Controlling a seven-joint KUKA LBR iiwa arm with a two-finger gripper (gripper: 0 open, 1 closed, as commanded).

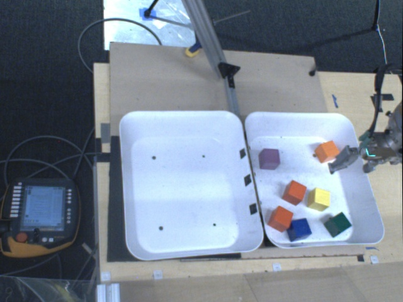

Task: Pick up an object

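Camera view, left to right: purple cube (269, 158) apart, red (294, 192), yellow (318, 199) and blue (299, 229) cubes crowded enough to jam a grab, orange cube (327, 151) just beside the gripper (350, 158), whose grip I cannot tell.

orange cube (326, 151), upright, rt bin (296, 121)

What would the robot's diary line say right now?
gripper: over right bin edge | nearest: orange cube, not held | seven cubes in right bin
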